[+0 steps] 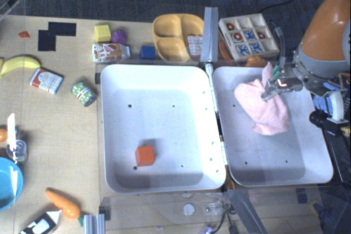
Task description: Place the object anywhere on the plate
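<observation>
So the arm is leaning in from the right, and its gripper is down on the pink cloth in the right bin. The cloth is a crumpled heap in the far half of that bin, toward the middle. Its top corner is bunched up right against the gripper, so they're definitely touching. Honestly I can't tell from here whether the gripper is open or clamped on the fabric; it's too small and too shiny to read.

The yellow divided plate sits outside the bins, just past the far edge of the left bin, close to where the two bins meet. The cloth is well apart from it.

The left bin has one little orange block near its front edge. There's a tic-tac-toe board next to the plate, behind the right bin. On the bench to the left there's a banana, a small can, a yellow cube and a carrot down by the front corner.
</observation>
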